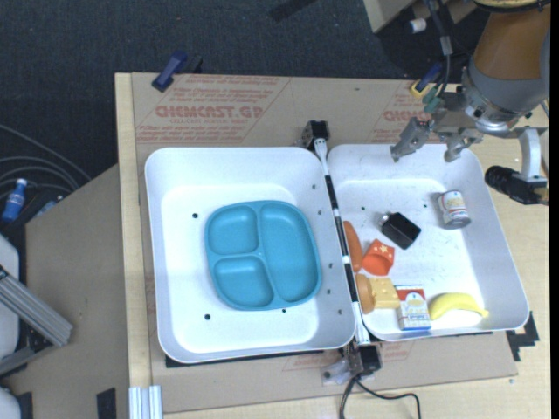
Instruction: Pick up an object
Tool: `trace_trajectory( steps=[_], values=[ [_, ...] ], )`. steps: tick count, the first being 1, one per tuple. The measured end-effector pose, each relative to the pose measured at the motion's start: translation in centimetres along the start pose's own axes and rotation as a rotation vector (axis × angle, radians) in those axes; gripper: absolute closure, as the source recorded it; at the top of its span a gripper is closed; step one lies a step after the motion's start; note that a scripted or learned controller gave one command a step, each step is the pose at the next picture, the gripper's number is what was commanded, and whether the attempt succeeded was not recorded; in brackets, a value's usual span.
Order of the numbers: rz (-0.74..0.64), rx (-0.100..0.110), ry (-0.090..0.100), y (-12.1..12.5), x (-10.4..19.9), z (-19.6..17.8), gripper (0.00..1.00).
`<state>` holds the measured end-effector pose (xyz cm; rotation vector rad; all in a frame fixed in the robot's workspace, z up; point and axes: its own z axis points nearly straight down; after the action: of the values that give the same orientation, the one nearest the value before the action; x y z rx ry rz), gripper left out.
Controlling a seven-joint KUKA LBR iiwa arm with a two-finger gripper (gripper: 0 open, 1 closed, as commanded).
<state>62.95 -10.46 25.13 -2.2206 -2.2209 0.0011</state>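
Your gripper (430, 145) hovers with jaws spread wide and empty over the right bin's (502, 260) far rim. The small can (452, 209) stands nearest, in that bin: likely light, rigid, slippery; grip across its round sides

Two white bins (175, 321) sit side by side on the counter (262, 99). The left one holds one blue divided plate (260, 253). The right one holds seven things: one small can (452, 209), one black block (401, 229), one sausage (351, 243), one red piece (378, 257), one tan piece (374, 291), one small carton (413, 308), one banana (457, 305).
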Motion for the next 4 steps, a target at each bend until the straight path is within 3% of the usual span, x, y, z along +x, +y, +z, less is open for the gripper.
trace_trajectory(
  steps=[1,2,3,4],
  values=[
    [0.001,0.004,0.0,2.4,-3.0,12.5,0.0],
    [0.001,0.002,0.001,0.2,-2.0,16.7,0.0],
    [-0.001,0.002,0.001,0.2,1.3,16.6,0.0],
    [0.001,0.001,0.001,0.2,1.3,15.6,1.0]
  ],
)
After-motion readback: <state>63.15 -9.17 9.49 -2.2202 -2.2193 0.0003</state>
